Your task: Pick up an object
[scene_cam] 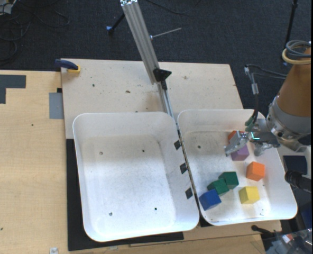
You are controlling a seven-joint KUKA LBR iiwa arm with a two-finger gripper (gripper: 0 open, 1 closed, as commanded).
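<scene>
A camera looks down at a slant on a pale surface (119,86) that carries two shallow white bins side by side. The left bin (88,142) shows speckled marks on its floor. The right bin (209,123) holds a scatter of small blocks.

The grey arm (296,97) reaches in from the right, and its hand (245,142) sits low over the upper part of the right bin. The hand's metal parts lie directly above a purple block (241,153), with a red block (233,137) just beside it on the upper left. The two blocks touch or nearly touch, and the hand partly covers both. How far the hand is open cannot be told from this angle, and no block is plainly seen gripped in it.

The other blocks lie apart from the hand. An orange block (255,171) sits just below and to the right of the purple one. A yellow block (249,194) lies further down, near the bin's lower right. Two green blocks (224,182) rest against each other near the middle of the bin, and a blue block (210,199) lies just beside them, close to the wall between the bins.

As for the task, the hand appears to have reached a target, probably the purple or red block. Nothing looks lifted: every block seems to rest on the bin floor. A firm grip and the lift are what is left.
</scene>
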